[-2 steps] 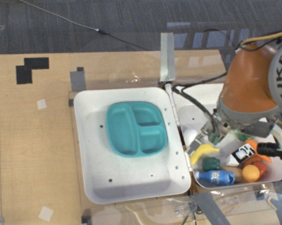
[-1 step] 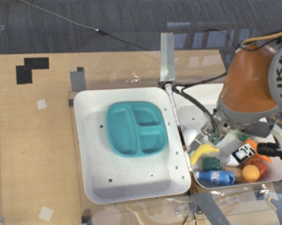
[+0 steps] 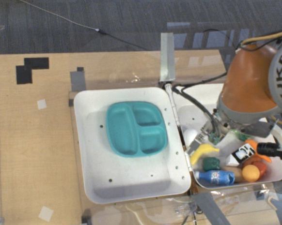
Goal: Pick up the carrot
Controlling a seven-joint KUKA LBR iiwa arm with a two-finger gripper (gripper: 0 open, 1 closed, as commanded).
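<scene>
The carrot [image 3: 259, 152] lies in the right bin [image 3: 278, 172], orange, with a green tip pointing towards the arm's wrist. Part of it is covered by a black-and-white tagged piece. My gripper [image 3: 229, 143] hangs low over the middle of this bin, just left of the carrot and under the big orange band of the arm [image 3: 248, 81]. The wrist hides much of the gripper from above. Nothing can be seen held in it.
Crowded at the right bin's front are a yellow banana-like toy [image 3: 204, 152], a green item [image 3: 211, 163], a blue bottle [image 3: 215, 177] and an orange ball [image 3: 251, 173]. The left bin [image 3: 96, 186] holds a teal divided plate [image 3: 135, 128]. A cable runs along the divider.
</scene>
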